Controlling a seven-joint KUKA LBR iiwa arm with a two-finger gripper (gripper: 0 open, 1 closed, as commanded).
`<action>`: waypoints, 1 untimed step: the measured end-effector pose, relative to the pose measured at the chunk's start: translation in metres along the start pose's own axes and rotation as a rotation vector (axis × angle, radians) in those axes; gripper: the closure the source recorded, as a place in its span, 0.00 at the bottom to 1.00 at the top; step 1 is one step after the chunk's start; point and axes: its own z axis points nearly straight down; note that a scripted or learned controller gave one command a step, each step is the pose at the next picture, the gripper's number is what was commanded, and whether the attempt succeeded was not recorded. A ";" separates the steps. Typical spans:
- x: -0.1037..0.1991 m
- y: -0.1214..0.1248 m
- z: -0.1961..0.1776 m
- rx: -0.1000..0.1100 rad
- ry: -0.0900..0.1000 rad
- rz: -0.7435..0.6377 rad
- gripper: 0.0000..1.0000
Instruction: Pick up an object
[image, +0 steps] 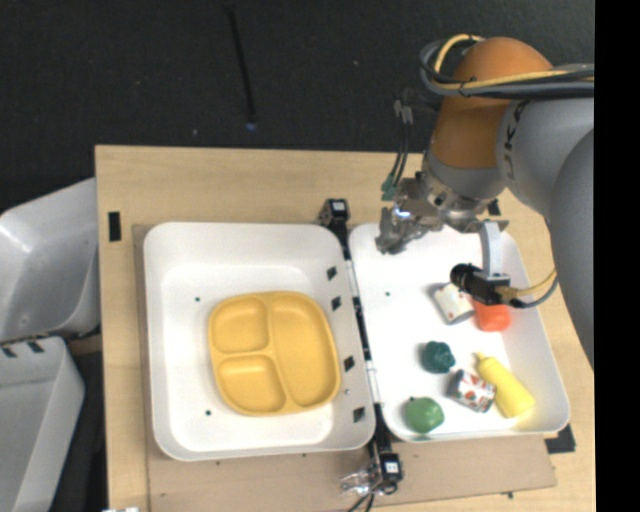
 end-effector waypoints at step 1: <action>0.047 0.013 -0.010 -0.001 0.000 0.000 1.00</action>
